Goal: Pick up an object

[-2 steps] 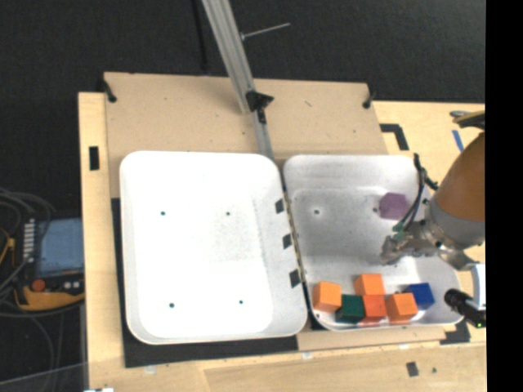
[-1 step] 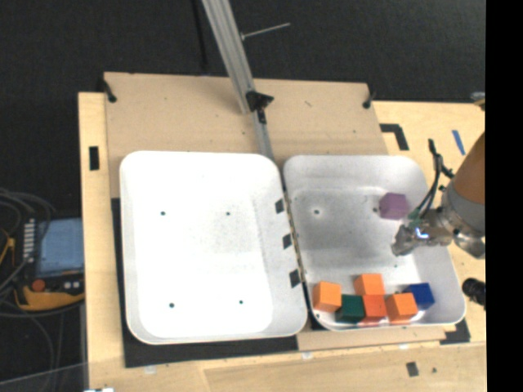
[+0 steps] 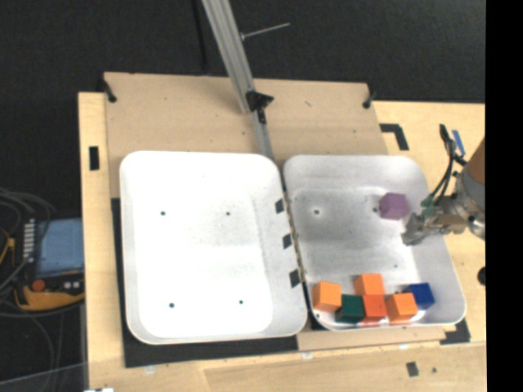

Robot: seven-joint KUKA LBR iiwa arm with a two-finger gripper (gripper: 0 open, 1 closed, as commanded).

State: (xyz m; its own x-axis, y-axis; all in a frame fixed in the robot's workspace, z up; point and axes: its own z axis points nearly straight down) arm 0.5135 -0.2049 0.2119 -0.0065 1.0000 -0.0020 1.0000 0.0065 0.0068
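One purple block (image 3: 394, 206) sits just left of your gripper (image 3: 415, 230); jaw state unclear, so centre over it before descending.

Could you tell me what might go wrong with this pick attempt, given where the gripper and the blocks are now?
1. The gripper sits beside the purple block, not over it, so closing here would likely grab nothing or nudge it away.
2. The other blocks are packed touching along the right bin's near wall, leaving little finger room; a grasp there may jam or lift two.
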